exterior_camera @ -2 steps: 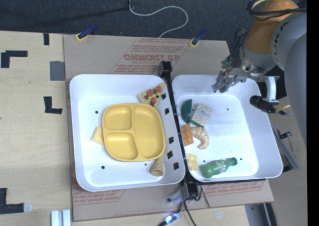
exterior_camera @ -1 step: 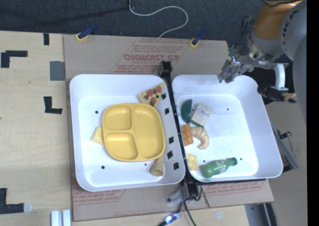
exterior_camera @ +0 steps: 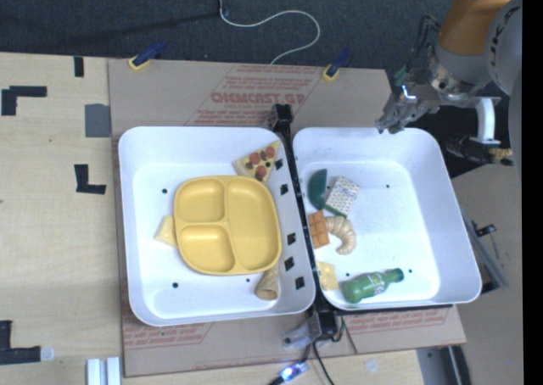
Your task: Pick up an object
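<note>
A glossy green bottle [exterior_camera: 371, 285] lies on its side near the front edge of the right bin [exterior_camera: 424, 205], by a curved tan croissant [exterior_camera: 344, 235], a waffle [exterior_camera: 318, 228] and a patterned packet [exterior_camera: 342, 195]. The gripper [exterior_camera: 392, 120] hangs over that bin's far rim; whether it is released or clenched cannot be told, being small and dark. In the left bin [exterior_camera: 140, 205] a smooth yellow divided plate [exterior_camera: 227, 224] hides part of a pale wedge [exterior_camera: 165, 230].

A green bottle [exterior_camera: 371, 285] is lying on its side near the right bin's front edge. A croissant [exterior_camera: 344, 234], waffle piece [exterior_camera: 318, 228], checkered packet [exterior_camera: 342, 195] and dark green item [exterior_camera: 316, 188] are clustering by the divider.
</note>
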Motion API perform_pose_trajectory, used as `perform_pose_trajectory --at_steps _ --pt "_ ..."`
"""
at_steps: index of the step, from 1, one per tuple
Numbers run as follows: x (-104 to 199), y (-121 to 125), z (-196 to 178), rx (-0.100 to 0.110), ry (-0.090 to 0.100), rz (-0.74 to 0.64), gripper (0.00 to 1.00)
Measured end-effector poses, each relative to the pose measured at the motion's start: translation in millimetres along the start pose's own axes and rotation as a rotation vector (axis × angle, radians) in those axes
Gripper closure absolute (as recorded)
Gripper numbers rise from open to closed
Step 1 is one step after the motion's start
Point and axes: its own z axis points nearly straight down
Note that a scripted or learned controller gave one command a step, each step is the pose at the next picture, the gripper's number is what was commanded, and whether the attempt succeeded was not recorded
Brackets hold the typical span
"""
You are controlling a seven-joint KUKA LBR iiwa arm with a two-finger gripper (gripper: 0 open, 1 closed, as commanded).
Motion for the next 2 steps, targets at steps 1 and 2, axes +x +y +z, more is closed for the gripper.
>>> perform_pose_trajectory --at_steps 1,2 --pt "51 -8 -9 0.002 0.001 -0.004 1.0" --pt "110 -19 -11 0.004 0.001 -0.004 1.0"
